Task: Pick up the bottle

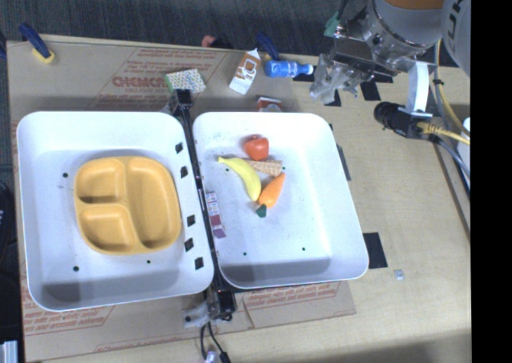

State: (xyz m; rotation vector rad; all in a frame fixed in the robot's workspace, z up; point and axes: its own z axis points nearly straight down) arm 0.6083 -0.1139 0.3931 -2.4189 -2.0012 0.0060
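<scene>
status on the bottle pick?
Gripper above bench behind right bin, holding nothing. Bottle on its side on bench, just left of gripper, not gripped. Carton close on bottle's left.

blue bottle, yellow banana, orange carrot, red tomato, yellow tray, white bins.

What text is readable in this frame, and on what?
"CHEMCH...", red print, partly legible: cardboard sheet behind the left bin.
Red print on the cardboard's front edge: too blurred.
Small carton: label too small.
Blue bottle: no readable label.
Strip between the bins: unreadable.
</scene>
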